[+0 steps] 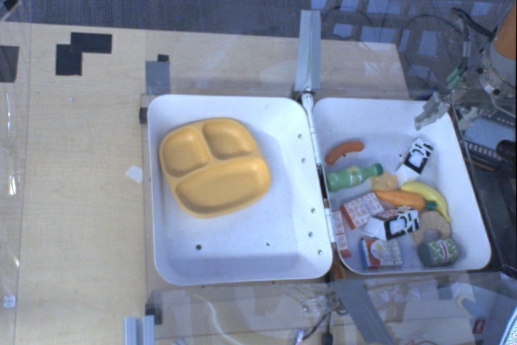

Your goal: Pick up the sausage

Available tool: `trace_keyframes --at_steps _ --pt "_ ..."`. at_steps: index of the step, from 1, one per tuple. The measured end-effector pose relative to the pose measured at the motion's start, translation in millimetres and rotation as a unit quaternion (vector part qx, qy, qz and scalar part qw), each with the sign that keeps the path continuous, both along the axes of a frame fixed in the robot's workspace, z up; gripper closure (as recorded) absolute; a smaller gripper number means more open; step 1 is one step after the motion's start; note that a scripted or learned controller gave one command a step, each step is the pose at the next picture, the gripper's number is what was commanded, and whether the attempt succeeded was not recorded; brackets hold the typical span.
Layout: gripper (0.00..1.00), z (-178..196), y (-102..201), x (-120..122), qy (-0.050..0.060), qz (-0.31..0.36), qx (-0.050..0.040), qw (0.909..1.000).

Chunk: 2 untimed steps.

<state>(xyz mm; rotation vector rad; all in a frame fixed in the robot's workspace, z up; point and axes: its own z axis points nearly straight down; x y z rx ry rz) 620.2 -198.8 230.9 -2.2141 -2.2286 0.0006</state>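
The sausage point(345, 150) is a small orange-red curved piece lying flat in the right bin point(380, 119), near its left wall and towards the back. Nothing touches it. My gripper point(431, 110) hangs over the far right corner of the same bin, well to the right of the sausage and slightly behind it, with nothing visibly held. The grey arm with its orange band enters at the right edge.
Just in front of the sausage lies a green bottle point(353, 176). A carrot point(398, 198), a banana point(428, 195), small boxes and a can point(439, 252) crowd the bin's front. A tagged block point(417, 156) sits near the gripper. The left bin point(242, 254) holds a yellow divided plate point(214, 166).
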Motion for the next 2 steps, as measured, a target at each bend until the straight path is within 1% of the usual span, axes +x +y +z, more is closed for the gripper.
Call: trace_keyframes --at_steps 1,2 --pt "0.00 -113 59 23 0.000 -0.029 0.0003 0.9996" --pt "0.00 -144 108 33 -0.005 0.009 0.0003 0.9999"
